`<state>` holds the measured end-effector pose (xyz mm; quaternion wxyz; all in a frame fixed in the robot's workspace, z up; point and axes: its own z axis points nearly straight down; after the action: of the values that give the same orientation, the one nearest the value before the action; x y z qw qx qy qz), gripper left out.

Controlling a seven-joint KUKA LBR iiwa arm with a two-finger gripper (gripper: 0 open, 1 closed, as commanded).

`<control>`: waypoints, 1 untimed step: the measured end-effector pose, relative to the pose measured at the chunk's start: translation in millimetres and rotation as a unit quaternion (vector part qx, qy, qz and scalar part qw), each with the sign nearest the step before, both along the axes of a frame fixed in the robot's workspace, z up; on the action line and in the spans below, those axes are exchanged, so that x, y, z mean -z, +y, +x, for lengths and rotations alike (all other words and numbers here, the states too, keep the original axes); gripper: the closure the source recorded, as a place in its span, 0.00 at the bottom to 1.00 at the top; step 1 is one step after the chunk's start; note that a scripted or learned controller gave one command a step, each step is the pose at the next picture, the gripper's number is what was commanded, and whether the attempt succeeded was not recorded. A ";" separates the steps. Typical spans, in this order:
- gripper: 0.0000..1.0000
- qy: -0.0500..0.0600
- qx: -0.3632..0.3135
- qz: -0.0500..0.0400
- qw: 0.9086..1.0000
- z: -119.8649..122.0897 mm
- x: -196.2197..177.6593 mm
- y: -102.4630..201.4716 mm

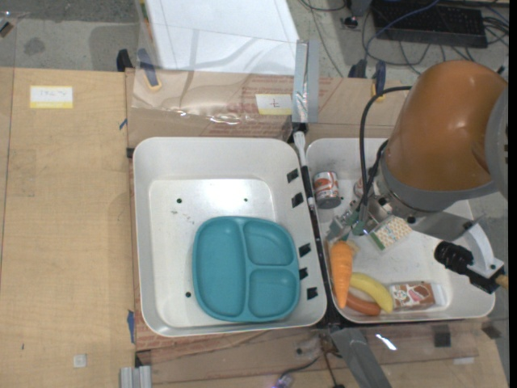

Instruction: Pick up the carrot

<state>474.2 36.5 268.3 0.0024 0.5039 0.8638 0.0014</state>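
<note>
Nearest the camera, along the front wall of the right bin (485,307), a red sausage-like piece (363,305), a banana (372,291) and a flat printed packet (417,295) lie packed together. The carrot (342,272) stands just behind them, hard against the bin's left wall, its tip pointing at the front corner and touching or nearly touching the banana. That crowding is the main risk: in my judgement a closing grip could catch the banana or scrape the wall instead of seating on the carrot, and the tapered body could squirt out.

Just past the carrot's leafy end hangs the tool (353,221); whether it is wide or narrow I cannot tell, since the arm's bulk hides much of it. A small box (391,233) beside it and a can (326,188) further back could be nudged. The teal tray (245,269) in the left bin (153,217) lies well apart.
</note>
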 end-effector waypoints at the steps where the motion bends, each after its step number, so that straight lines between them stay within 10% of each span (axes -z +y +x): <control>1: 1.00 0.004 0.199 0.001 0.980 -7.8 63.5 23.6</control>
<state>466.4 60.1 204.7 -0.0011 0.6655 0.7464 -0.0004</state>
